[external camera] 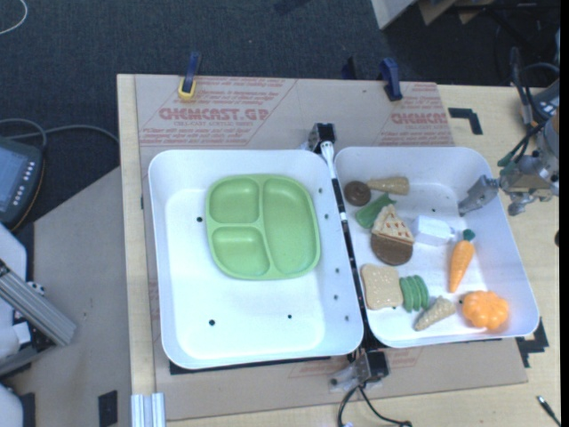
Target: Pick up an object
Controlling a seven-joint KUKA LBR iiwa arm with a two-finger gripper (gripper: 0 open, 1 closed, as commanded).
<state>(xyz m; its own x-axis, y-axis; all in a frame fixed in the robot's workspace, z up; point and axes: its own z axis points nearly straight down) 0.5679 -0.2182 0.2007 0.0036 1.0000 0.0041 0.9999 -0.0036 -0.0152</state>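
two white bins sit side by side on the bench; the left bin (178, 327) carries a green divided plate (263, 226), and the right bin (520, 278) holds a scatter of toy food; the gripper (477, 194) hangs at the right bin's two o'clock corner, just inside the rim, on an arm that comes in from three o'clock; whether its tips are spread or closed i cannot tell, since they read as one grey blur, and nothing can be made out between them.

judging by this, the step in hand is the approach: no object is lifted, so the pick is not yet made; the nearest candidates lie toward seven o'clock from the gripper: a pale flat piece (436, 230) near it and the carrot (460, 262) a little further on; the orange pumpkin-like toy (485, 310) sits at the bin's five o'clock corner, well apart; a pie wedge (391, 226), a brown disc (357, 193), a cracker (380, 286) and a green ridged piece (413, 292) crowd the bin's nine o'clock side.

the next move likely calls for choosing one target, shifting over it, and dropping straight down with the tips either side of it; the carrot looks the easier choice, being slim and standing clear of its neighbours.
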